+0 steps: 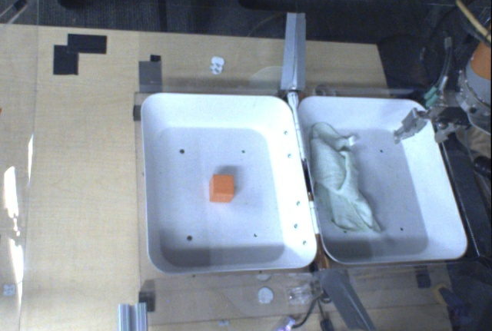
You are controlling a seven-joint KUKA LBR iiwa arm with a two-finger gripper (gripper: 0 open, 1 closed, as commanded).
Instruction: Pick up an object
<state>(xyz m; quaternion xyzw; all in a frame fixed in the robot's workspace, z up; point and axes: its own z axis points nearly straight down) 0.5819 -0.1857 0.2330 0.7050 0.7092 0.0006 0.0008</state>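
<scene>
Bench (84, 168) of pale wood, two shallow white bins side by side on it. Left bin (165, 122) holds one small orange cube (222, 188), sitting a little below centre on the bin floor, square to the walls, nothing touching it. Right bin (430, 199) holds a crumpled pale cloth (338, 183), lying along the bin's left half with its long axis running from the far wall toward the near wall, bunched thicker at the near end.

Gripper (411, 126) is at the right bin's far right corner, above the rim area, reaching in from the right. Nothing is between the fingers that I can make out; the part is small and blurred, and I cannot tell how far apart they stand.

Key relation: both candidates lie to the left of the gripper and nearer the camera. Cloth is the closer one, in the same bin, just across the bare floor. Cube is well apart, beyond the divider between the bins.

Judgement: no grasp begun yet. Going for the cloth looks like the shorter move, and closing across its narrow width, not along its length, would suit. Soft folds may slip or only partly lift. Cube is the cleaner target but needs a longer reach across the bins.
</scene>
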